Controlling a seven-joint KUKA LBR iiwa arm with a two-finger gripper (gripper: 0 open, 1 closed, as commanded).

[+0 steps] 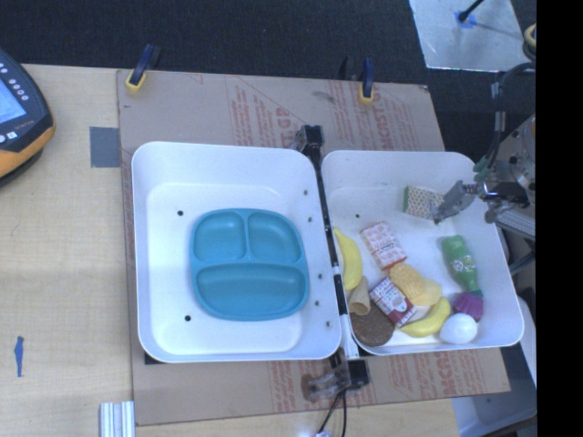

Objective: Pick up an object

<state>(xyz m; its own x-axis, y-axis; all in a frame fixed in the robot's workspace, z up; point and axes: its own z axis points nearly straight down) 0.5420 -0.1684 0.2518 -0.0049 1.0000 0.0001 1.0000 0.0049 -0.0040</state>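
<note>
At the lower right of the frame, nearest the camera, the right-hand shallow white plastic bin holds a crowded heap: a smooth white egg-shaped ball, a purple rounded piece, a curved yellow plastic banana, a brown disc like a cookie, two red-and-white printed packets, a yellow ridged block and a second yellow banana lying along the bin's left wall. A green glossy tube-shaped toy lies a little apart, toward the right wall. To the left, the other white bin carries a matte teal divided plate with three compartments. Higher in the right bin sits a small speckled grey-green sponge-like block, and just beside it, at the frame's right edge, hangs the pincer, grey and metallic; I cannot tell how it stands. No object is lifted; any of the toys could be the target, the block being nearest. My worry is that the hard, rounded toys would slip or roll from a pinch, that the tightly packed heap invites a double grab or a jam, and that a descent near the bin wall could strike the rim. The tan wooden worktop and cardboard sheet lie beyond.
</note>
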